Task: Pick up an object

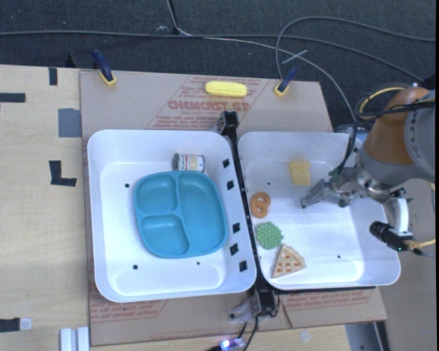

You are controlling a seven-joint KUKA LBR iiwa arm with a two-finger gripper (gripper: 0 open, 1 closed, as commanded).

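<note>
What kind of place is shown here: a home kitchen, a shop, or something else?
Most likely a robotics lab bench, not a kitchen. A robot arm reaches over two white bins, cardboard under them is held by clamps, and the food items, like the pizza slice, look like toys.

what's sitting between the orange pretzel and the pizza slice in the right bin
The green round piece lies between the orange pretzel and the pizza slice, near the right bin's left wall in the camera view.

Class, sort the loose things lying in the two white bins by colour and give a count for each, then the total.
Blue: 1, divided plate
Silver: 1, can
Yellow: 1, cheese square
Orange: 2, pretzel, pizza slice
Green: 1, round piece
Total: 6
</note>
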